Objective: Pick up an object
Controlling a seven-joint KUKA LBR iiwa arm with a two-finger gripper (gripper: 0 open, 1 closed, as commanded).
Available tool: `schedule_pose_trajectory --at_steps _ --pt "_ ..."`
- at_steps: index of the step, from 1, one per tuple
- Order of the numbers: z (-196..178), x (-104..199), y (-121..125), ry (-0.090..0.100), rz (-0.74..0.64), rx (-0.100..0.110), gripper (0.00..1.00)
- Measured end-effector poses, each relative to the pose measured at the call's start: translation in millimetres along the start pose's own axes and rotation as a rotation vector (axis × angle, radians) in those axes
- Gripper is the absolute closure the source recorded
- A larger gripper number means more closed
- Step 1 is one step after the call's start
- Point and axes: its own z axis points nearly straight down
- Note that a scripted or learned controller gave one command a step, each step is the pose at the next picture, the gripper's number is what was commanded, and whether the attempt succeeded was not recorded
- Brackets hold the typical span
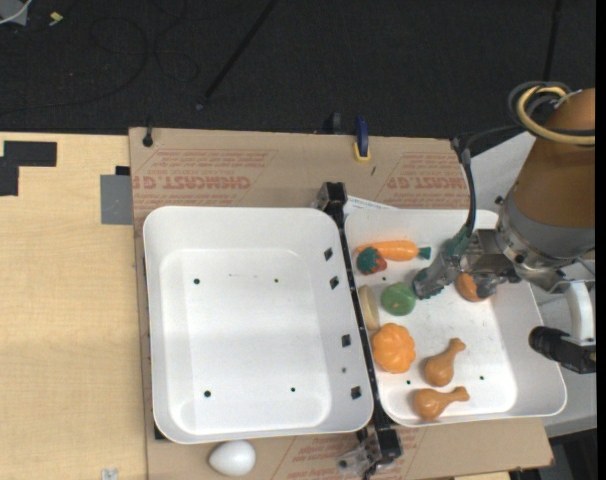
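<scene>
Approach step: claw (461, 271) low in right bin (528, 393), grip state indeterminate; next, centre over the orange toy (470, 287).

fixed overhead camera, slanted down, both bins (243, 228)

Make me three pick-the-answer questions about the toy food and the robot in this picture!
1. Where does the white egg lie?
A. in the left bin
B. on the bench below the left bin
C. in the right bin

2. How many drumsticks lie in the right bin?
A. two
B. one
C. four

3. Where is the tool?
A. over the left bin
B. off the bench
C. low in the right bin, by the green toy

Answers: 1 B, it lies outside the bin rim. 2 A, both sit near the pumpkin. 3 C, it hangs beside the green toy.
</scene>
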Motion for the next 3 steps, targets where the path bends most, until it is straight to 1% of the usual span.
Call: schedule_pose_trajectory --at_steps 1,2,3 --pt "88 24 19 0.002 -0.002 0.008 0.00" --pt "171 -1 63 -0.006 0.005 -0.003 0.00" --pt "183 1 12 0.001 0.002 0.001 0.00"
